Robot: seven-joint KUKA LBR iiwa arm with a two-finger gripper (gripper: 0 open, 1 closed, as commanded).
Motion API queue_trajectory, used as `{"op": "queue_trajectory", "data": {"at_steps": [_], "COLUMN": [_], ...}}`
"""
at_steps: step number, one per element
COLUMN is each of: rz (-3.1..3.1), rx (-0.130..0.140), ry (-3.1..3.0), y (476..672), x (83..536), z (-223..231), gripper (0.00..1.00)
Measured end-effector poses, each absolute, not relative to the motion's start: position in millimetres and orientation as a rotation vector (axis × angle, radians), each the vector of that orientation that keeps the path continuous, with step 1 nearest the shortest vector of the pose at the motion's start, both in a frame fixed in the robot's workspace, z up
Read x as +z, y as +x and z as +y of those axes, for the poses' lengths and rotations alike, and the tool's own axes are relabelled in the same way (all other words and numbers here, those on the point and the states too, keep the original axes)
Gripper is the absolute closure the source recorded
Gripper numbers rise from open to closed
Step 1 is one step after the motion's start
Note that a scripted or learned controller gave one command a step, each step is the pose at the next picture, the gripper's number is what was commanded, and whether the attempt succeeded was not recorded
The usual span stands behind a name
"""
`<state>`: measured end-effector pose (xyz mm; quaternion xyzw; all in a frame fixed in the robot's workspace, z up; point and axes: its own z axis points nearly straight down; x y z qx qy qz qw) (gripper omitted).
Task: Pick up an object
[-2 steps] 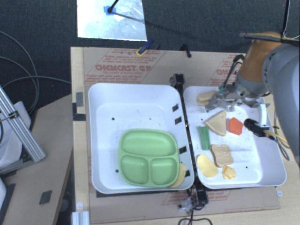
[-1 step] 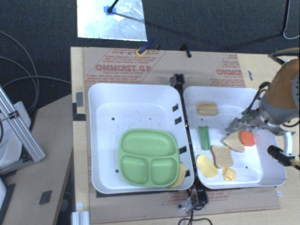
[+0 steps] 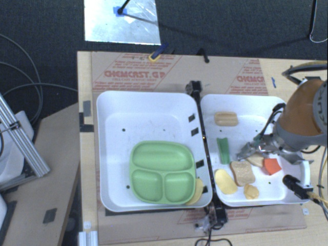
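Note:
The right bin (image 3: 241, 111) holds several toy foods: a tan bread roll (image 3: 226, 119) at the back, a green stick (image 3: 223, 150), a slice of brown bread (image 3: 243, 172), a yellow piece (image 3: 225, 182), a small yellow chunk (image 3: 251, 191) and an orange-red block (image 3: 272, 166). My gripper (image 3: 248, 151) reaches in from the right, low over the bin's middle, just above the bread slice and right of the green stick. Nothing shows between its fingers.
The left bin (image 3: 148, 111) holds a green three-compartment plate (image 3: 163, 171), with a yellow piece (image 3: 198, 191) peeking out at its right edge. The bulky arm (image 3: 306, 118) covers the right bin's right side. A black divider clip (image 3: 195, 87) sits between the bins.

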<state>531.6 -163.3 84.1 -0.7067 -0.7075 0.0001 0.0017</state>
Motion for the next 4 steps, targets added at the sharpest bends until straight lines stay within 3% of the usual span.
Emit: {"op": "queue_trajectory", "data": {"at_steps": [1, 2, 3, 4], "rz": [-2.232, -2.239, -2.233, -2.215], "rx": [-0.006, -0.013, -0.005, -0.001], "ry": [-2.213, -2.235, -2.222, -2.22], "y": [561.6, 620.5, 671.5, 552.6], "x": [84.6, 238.9, 169.3, 85.6], "z": [-110.6, -183.4, -207.6, -152.9], "gripper": [0.0, 0.0, 0.0, 0.0]}}
